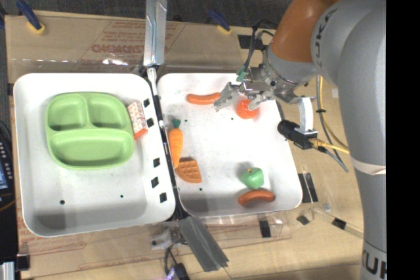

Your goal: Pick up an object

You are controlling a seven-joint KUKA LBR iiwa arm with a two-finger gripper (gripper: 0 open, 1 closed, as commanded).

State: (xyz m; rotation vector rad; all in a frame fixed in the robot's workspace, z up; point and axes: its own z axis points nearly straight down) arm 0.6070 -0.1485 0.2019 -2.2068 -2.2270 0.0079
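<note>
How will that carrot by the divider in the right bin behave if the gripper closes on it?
The carrot looks like smooth moulded toy plastic, so probably stiff, light and a bit slippery. Its tapered round body may roll or squirt out of a pinch. It lies close beside the right bin's wall, which could crowd one finger.

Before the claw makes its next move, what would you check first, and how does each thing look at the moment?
1. Claw is above the right white bin: ok.
2. Round red-orange toy tomato sits right under the claw: ok.
3. Tomato gripped between the claw's fingers: cannot tell.
4. Long orange toy sausage lies apart from the tomato: ok.
5. Green toy pepper and orange toy carrot lie away from the claw: ok.
</note>
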